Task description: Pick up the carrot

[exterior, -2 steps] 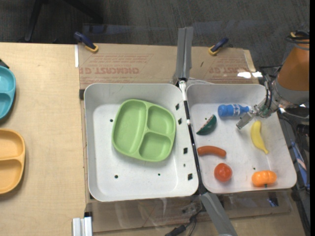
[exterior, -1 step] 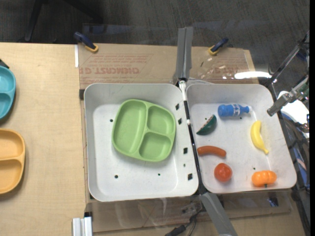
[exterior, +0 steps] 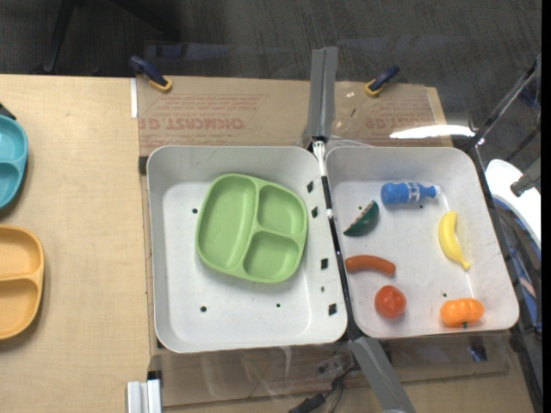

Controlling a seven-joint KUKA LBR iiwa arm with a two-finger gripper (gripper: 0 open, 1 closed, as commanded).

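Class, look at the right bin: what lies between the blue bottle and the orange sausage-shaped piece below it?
In the camera view, a dark green wedge lies between the blue bottle and the orange sausage-shaped piece, apart from both.

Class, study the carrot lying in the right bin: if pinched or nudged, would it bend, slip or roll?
The carrot looks like a smooth moulded toy, so it is probably stiff and light, and may slip in a pinch. It lies flat, long and rounded, on the right bin's floor, so a nudge would likely roll it.
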